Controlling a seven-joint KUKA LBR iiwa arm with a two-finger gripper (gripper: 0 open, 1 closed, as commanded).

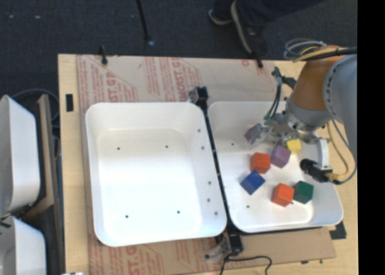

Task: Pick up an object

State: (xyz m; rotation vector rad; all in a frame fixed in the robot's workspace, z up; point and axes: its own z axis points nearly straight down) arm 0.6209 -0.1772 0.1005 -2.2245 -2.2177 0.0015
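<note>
Counter: a wooden board [156, 78] with red print carries two shallow white bins side by side.
Left bin: the left bin [96, 147] lies toward the counter's left half.
Right bin: the right bin [328, 210] lies toward the counter's right edge and holds six blocks.
Blocks: an orange block [260, 162] sits near the bin's middle, with a purple block [280, 156] touching its right side and a yellow block [293, 145] just beyond, toward the bin's far right.
Front group: a blue block [252, 182] lies just in front of the orange one; a second orange block [283, 194] and a green block [304, 192] sit together near the bin's front right corner.
Arm: the grey arm [337, 90], with its orange band [310, 87], hangs over the right bin's far right corner.
Claw: the claw [263, 132] points left over the bin's far half, close to the purple and yellow blocks; whether it is spread or pressed together cannot be told, and no block is seen in it.
</note>
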